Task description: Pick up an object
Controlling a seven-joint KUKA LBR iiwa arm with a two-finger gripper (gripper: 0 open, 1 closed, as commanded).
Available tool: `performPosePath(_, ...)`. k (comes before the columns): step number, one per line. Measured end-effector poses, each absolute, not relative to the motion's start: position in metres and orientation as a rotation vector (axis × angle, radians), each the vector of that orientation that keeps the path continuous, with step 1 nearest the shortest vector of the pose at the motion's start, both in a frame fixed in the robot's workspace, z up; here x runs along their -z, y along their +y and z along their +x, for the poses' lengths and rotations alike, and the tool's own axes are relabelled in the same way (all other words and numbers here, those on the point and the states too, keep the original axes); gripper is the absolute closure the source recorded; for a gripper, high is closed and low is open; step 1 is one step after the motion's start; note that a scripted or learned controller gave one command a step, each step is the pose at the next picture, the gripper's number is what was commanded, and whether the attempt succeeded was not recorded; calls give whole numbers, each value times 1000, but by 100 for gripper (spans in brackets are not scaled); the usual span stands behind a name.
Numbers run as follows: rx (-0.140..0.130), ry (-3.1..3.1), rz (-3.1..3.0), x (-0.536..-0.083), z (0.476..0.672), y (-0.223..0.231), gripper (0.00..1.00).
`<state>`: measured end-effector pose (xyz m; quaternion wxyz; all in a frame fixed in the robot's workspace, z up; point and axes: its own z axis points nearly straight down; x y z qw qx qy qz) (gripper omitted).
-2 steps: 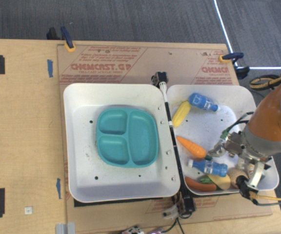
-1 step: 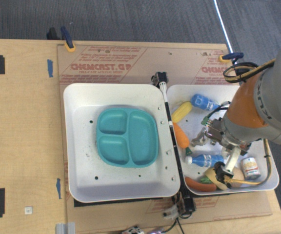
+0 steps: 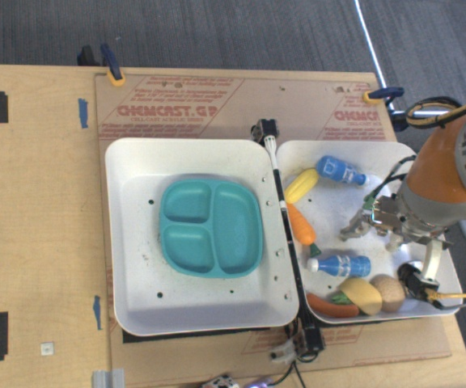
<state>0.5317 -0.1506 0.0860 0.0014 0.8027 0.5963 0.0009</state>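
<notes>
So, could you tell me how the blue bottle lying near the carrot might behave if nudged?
The blue bottle lies on its side, so it would probably roll. It looks like small, light plastic, likely sliding easily on the smooth right bin. The carrot nearby might stop it.

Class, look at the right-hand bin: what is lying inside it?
Inside the right bin: two blue bottles, a yellow piece, a carrot, and a cluster of food items. The arm covers the bin's right part.
</notes>
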Motion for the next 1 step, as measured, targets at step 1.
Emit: performPosePath(1, -7, 2163, 2289, -86, 576, -197, 0)
